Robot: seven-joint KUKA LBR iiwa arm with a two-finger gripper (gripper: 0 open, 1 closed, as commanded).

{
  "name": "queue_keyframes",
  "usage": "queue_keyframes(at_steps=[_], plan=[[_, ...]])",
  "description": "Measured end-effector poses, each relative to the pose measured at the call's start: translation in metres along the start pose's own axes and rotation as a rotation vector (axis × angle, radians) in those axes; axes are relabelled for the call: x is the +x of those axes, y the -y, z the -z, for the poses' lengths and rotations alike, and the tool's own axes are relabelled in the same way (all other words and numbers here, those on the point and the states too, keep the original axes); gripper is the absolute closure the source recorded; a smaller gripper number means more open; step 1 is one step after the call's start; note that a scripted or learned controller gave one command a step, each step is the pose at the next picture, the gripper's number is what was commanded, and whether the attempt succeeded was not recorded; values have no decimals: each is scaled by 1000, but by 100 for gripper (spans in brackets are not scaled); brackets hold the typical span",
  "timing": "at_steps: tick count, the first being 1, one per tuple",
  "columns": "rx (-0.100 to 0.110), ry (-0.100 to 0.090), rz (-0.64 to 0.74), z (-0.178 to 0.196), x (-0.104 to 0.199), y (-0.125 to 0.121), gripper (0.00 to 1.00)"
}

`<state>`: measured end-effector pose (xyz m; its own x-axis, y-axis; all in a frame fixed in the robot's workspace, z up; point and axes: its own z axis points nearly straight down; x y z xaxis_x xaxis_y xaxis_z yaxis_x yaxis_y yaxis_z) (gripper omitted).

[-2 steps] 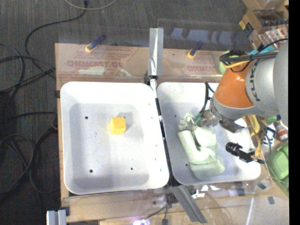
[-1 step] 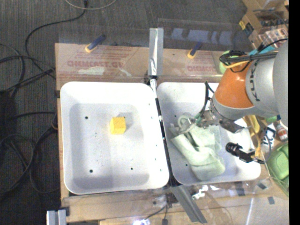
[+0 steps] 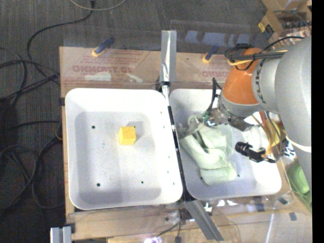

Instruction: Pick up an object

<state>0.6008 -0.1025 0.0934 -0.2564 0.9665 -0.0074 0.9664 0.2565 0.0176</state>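
A pale green, soft, folded cloth-like bundle (image 3: 210,153) is seen lying in the right-hand shallow white plastic bin (image 3: 263,184), heaped against that bin's left wall. Its long axis is judged to run on a slant — from the far left, near the bins' shared rim, toward the near right, where a blunter end points at the bin's near wall. The grey arm's two-finger gripper (image 3: 208,119) is lowered over the far end of this bundle, so the bulk of the cloth lies on the near side of the tool and a little to its right. Contact cannot be made out, and nothing is seen held. Whether the jaws are spread or pressed together cannot be told — the wrist hides them.

A small yellow cube-shaped block (image 3: 127,135) sits well apart in the left-hand white bin (image 3: 81,186), near its middle. The cloth is by far the nearer candidate for a grasp.
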Motion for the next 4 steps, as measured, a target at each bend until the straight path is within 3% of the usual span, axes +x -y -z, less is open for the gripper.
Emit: queue_keyframes(at_steps=[1, 2, 3, 4], plan=[[-2, -3, 1, 9, 1, -2, 100], [-1, -4, 1, 8, 1, -2, 0], [2, -5, 35, -1, -5, -25, 0], [-1, -4, 36, 8, -4, -27, 100]])
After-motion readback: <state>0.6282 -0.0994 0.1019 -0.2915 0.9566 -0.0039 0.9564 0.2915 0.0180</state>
